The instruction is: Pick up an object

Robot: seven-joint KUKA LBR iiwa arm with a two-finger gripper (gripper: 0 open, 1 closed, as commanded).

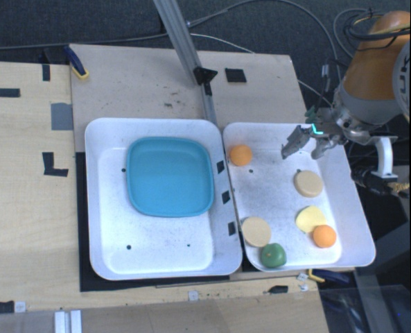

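Green ball (273, 255) sits at the right bin's (354, 217) near edge, while the pincer (307, 144), fingers spread and holding nothing, hovers by its far edge.

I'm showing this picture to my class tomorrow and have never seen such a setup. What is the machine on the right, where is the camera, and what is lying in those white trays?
The camera is fixed above a bench and looks down at a slant. The machine is a robot arm, grey with an orange band, reaching in from the right. Its hand has two open fingers and holds nothing; it hangs over the right bin. That bin holds six small things: an orange ball at the back, a beige disc, a yellow piece, a second orange ball, another beige disc and a green ball. The left bin holds a blue plate. The arm's job is to pick something up.
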